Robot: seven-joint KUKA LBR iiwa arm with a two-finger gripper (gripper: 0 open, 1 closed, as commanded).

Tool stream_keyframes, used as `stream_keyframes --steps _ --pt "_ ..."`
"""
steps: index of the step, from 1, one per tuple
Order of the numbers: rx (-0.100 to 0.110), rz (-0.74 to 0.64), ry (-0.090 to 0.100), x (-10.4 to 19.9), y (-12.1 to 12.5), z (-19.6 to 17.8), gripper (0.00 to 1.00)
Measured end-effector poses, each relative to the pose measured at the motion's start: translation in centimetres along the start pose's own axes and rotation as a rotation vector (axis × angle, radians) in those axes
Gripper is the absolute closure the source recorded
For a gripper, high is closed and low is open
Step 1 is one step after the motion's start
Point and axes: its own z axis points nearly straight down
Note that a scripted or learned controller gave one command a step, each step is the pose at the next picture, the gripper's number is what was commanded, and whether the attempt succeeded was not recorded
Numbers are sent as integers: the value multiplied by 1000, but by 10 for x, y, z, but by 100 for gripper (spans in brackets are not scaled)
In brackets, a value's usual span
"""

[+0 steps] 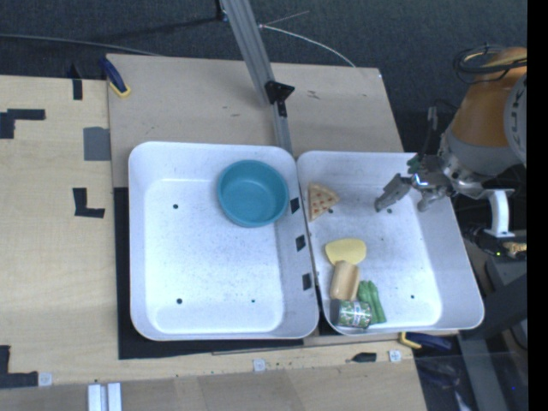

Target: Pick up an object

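The pincer hangs over the upper part of the right bin, reaching in from the arm's side, and its dark fingers look spread apart with nothing caught between them, so I'd call it released and empty. From where I stand the job has hardly begun: nothing is lifted, and every candidate lies on a bin floor. In the right bin, a waffle-patterned tan wedge sits near the dividing wall, to the left of the pincer and apart from it; lower down lie a yellow piece, a tan cylinder, a green strip and a small can, bunched closely at the near end. The left bin holds a blue bowl. Still to come: choosing one, descending, closing, lifting. The fingertips are small and dark against the speckled floor, so their exact gap is hard to judge, and I can't tell how high they hover above the floor.
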Motion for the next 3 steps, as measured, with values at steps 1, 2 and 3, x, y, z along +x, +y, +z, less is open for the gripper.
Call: stream_keyframes --steps 1,2,3 --pt "0 -1 0 5 9 57 0" --pt "-2 -3 0 5 9 44 100" --pt "-9 0 -1 8 7 -19 100"
